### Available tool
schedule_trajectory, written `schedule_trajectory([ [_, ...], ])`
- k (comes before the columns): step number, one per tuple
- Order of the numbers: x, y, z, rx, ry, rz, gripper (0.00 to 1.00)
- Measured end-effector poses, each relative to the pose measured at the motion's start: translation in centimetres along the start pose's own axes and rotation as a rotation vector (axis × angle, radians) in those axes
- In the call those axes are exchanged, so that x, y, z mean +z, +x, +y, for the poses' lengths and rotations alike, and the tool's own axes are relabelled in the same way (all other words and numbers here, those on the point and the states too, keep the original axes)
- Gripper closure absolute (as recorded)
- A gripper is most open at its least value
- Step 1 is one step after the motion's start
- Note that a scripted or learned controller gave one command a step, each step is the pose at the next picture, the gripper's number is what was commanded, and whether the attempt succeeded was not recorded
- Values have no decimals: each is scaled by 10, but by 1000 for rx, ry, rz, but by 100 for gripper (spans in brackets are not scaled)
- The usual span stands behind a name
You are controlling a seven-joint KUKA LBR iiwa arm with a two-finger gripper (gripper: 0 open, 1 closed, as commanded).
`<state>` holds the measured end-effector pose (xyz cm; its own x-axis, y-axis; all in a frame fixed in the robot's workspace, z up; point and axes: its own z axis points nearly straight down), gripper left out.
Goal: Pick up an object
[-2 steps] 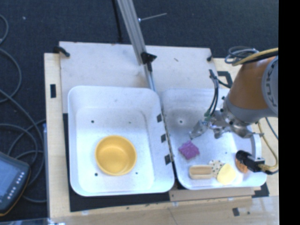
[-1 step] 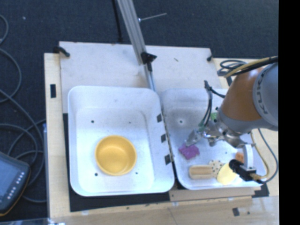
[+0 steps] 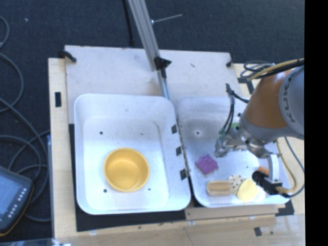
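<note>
My gripper (image 3: 224, 148) hangs low over the right bin (image 3: 200, 118), just up and right of a small purple block (image 3: 206, 164) on the bin floor. Nothing shows between the fingers, and the wrist hides how they stand. Near the bin's front wall lie a tan oblong piece (image 3: 219, 187), a pale dotted cube (image 3: 235, 181) and a yellow rounded object (image 3: 247, 190). A small orange thing (image 3: 263, 170) peeks out beside the arm on the right. A yellow bowl (image 3: 126, 169) sits upright in the left bin (image 3: 92, 117).
A slanted metal pole (image 3: 146, 29) rises from behind the bins, with its foot between them. The grey and orange arm (image 3: 271, 106) covers the right bin's far right side. Cables and a tablet (image 3: 11, 199) lie on the floor left of the bench.
</note>
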<state>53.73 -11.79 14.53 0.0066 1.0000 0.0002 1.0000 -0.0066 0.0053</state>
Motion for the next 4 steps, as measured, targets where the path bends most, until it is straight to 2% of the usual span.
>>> schedule_trajectory([
  [1,-55,-11,6,-3,-2,-2,100],
  [2,-106,-3,8,-11,-3,-1,100],
  [3,-134,-3,9,-11,0,-1,100],
  [4,-117,44,15,-12,5,-1,100],
])
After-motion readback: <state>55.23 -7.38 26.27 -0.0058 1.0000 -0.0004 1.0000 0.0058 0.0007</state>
